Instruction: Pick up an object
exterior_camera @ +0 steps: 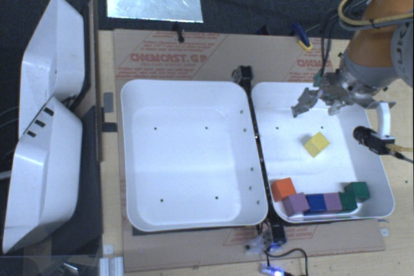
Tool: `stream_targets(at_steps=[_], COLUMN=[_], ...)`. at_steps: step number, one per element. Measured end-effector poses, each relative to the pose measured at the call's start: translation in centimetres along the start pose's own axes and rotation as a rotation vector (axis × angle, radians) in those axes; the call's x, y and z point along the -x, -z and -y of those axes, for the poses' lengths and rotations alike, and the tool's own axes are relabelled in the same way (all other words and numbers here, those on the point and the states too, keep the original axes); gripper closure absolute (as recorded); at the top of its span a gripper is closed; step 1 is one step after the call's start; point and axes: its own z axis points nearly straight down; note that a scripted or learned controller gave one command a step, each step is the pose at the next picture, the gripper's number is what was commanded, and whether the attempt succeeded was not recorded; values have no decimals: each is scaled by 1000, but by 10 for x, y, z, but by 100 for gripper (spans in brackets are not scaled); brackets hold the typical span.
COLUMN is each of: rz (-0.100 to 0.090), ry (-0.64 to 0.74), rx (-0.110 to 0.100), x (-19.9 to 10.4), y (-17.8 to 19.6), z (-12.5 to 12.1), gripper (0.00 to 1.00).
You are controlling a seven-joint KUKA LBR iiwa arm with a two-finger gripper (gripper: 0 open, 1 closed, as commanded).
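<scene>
The gripper (318, 106) is held over the right bin (278, 139) — fingers spread wide, nothing between them — above and apart from the yellow block (317, 144).

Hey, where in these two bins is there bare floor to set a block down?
The left bin shows bare floor wall to wall. In the right bin, bare floor runs between the yellow block and the left wall. It is crowded along the near wall: orange, purple, blue and green blocks.
</scene>
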Motion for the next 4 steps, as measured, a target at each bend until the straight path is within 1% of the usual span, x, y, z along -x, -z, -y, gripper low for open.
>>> stream_targets(at_steps=[1, 2, 3, 4], rz=[0, 0, 0, 0], ry=[1, 0, 0, 0], rx=[6, 2, 1, 5], x=[0, -2, -1, -1], y=[3, -46, -104, -120], z=[-1, 9, 2, 1], gripper=[0, 0, 0, 0])
